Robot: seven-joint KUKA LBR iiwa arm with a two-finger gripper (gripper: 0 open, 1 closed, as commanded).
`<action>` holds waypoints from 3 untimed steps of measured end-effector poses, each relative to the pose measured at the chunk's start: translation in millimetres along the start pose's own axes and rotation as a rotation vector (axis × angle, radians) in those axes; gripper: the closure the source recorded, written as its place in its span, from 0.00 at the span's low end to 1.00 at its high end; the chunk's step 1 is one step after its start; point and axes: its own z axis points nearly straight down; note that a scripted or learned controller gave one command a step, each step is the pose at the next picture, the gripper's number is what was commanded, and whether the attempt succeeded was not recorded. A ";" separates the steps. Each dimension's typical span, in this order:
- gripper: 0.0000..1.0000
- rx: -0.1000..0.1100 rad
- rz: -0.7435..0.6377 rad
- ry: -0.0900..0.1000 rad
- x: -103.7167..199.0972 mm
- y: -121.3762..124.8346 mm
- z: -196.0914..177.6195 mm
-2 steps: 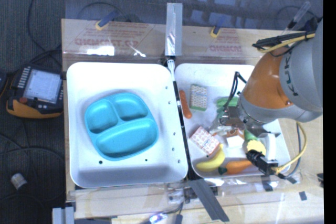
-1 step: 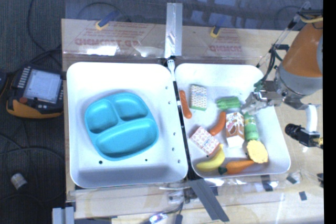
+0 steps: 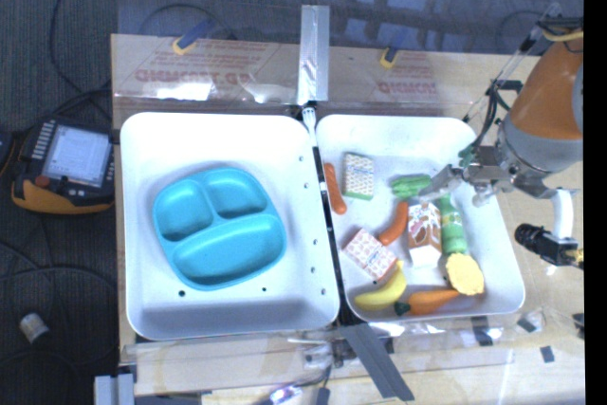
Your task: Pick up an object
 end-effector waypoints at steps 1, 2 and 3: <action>0.00 -0.005 -0.179 0.001 23.3 9.5 92.8; 0.00 -0.002 -0.272 0.001 13.0 82.7 34.4; 0.00 -0.011 -0.229 -0.003 37.6 38.6 94.5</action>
